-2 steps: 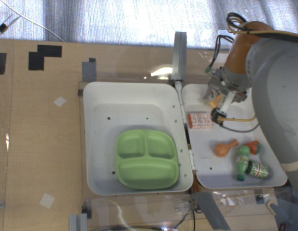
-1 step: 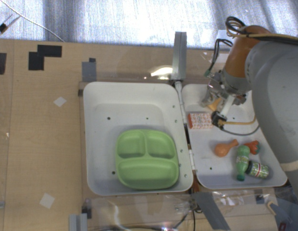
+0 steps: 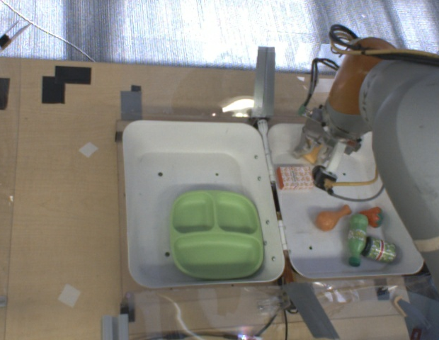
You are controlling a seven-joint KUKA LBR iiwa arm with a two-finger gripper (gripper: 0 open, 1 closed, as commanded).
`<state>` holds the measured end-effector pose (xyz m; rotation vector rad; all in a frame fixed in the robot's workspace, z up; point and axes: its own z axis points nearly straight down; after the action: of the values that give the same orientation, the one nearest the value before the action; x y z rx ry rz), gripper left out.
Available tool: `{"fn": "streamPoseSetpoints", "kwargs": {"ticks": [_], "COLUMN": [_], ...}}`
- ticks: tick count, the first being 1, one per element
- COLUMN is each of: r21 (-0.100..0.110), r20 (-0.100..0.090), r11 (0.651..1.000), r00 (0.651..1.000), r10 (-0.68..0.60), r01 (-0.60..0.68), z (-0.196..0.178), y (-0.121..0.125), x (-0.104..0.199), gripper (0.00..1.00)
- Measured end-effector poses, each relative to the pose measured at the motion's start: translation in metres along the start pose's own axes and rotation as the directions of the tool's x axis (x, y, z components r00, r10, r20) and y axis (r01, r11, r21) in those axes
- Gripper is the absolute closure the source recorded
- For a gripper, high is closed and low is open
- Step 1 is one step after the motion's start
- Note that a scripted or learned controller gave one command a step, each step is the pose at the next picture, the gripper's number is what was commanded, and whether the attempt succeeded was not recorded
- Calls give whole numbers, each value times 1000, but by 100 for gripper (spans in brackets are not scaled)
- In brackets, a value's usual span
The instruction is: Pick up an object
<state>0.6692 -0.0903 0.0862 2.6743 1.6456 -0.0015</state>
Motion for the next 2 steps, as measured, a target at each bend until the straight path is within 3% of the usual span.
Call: {"fn": "streamPoseSetpoints", "kwargs": {"ticks": [1,2], "r21": [-1,-1], "r20": [-3,-1], "r11": [998,999], "r00": [998,999], "r10": [70,37], "r01": [-70,-37], "z": [0,0], "y": [-3,-3], "x": [6,7], "gripper": [100,100]}}
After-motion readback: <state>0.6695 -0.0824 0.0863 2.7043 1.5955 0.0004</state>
